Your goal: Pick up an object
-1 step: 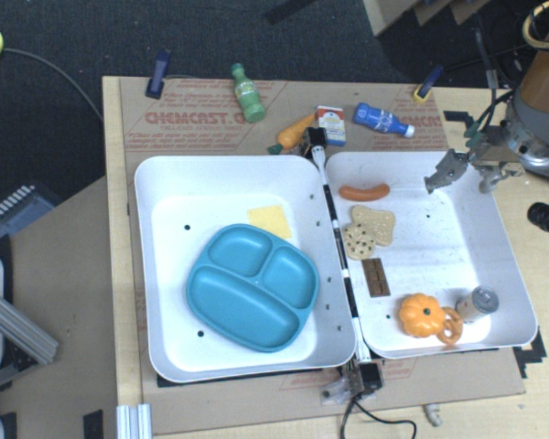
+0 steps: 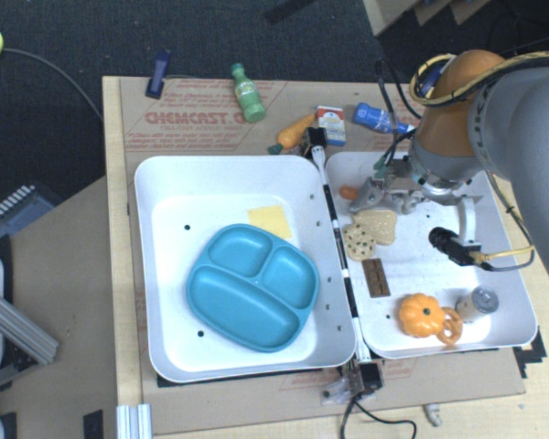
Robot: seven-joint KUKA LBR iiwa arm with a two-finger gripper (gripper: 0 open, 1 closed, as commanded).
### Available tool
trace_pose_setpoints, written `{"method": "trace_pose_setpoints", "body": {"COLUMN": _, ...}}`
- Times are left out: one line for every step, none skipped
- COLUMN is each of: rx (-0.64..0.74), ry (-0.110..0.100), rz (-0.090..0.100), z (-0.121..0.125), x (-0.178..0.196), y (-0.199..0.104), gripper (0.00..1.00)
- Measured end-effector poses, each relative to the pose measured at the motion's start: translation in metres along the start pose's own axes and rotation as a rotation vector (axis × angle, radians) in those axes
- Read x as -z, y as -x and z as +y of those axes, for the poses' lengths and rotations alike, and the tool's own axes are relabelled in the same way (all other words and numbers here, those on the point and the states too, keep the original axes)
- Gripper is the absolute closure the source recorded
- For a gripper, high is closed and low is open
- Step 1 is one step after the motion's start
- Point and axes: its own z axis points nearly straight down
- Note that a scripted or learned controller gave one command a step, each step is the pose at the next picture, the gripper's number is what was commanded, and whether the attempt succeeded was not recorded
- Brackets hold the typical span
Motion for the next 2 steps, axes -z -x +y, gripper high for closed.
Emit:
{"method": "trace_pose_setpoints", "body": {"rx": -0.002, "ry": -0.001, "rz": -0.001, "z": -0.032, "x": 0.0, "y": -0.004, "gripper": 0.0}}
{"method": "trace_pose_setpoints", "body": {"rx": -0.002, "ry": 0.001, "rz": -0.001, "z": -0.059, "x": 0.0, "y": -0.004, "gripper": 0.0}}
